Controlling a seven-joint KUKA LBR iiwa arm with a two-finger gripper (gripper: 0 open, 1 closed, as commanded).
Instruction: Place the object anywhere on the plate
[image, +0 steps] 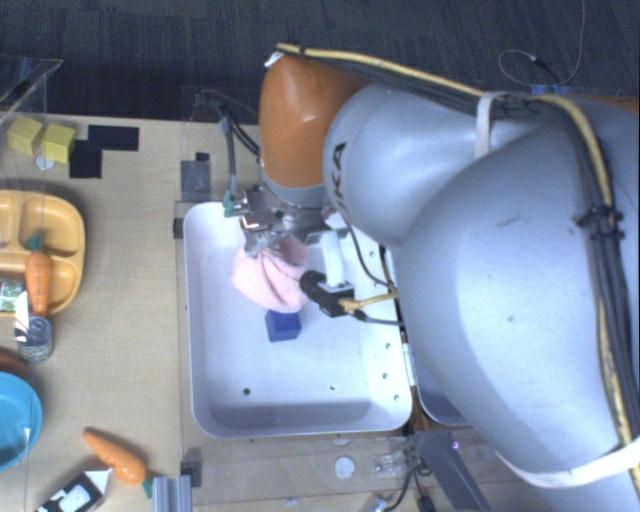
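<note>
Though the arm (480, 250) hides the right bin, the fingers (268, 247) pinch a pink cloth (266, 280) above the blue block (284, 326).

A soft pink crumpled object (268, 280) lies in the upper middle of the left white bin (300, 410), its top partly hidden beneath the end effector (268, 237), with a small blue cube (283, 326) resting just below it on the bin floor.
</note>
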